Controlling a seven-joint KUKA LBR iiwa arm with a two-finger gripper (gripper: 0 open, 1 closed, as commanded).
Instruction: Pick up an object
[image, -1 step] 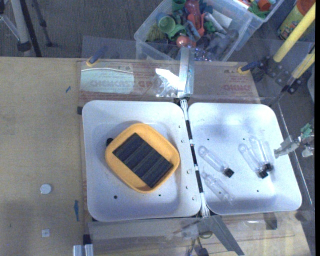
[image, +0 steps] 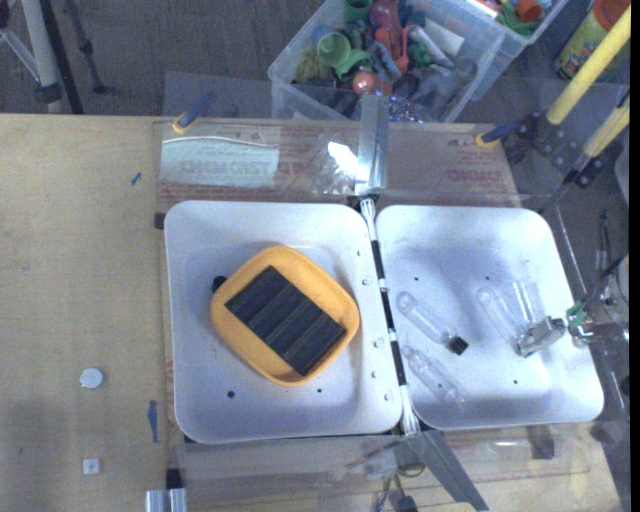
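Seeing the gripper (image: 541, 336) reaching in low over the right side of the right bin (image: 480, 225), small and grey, close to the bin's right wall. Not being able to tell whether released or clenched, and not seeing anything clearly grasped. Finding just beside it, to the left, a clear tube (image: 505, 305) lying on the bin floor, hard to make out against the white. Noticing farther left a second tube (image: 425, 318) lying at a slant, and a small black piece (image: 457, 345) near its lower end. Moving across the divider, finding in the left bin (image: 200, 230) a yellow pad (image: 262, 362) with a dark ribbed panel on top, lying flat and turned at an angle, well apart from the gripper. Seeing on the bench (image: 70, 250), left of both bins, a small pale disc (image: 91, 378).
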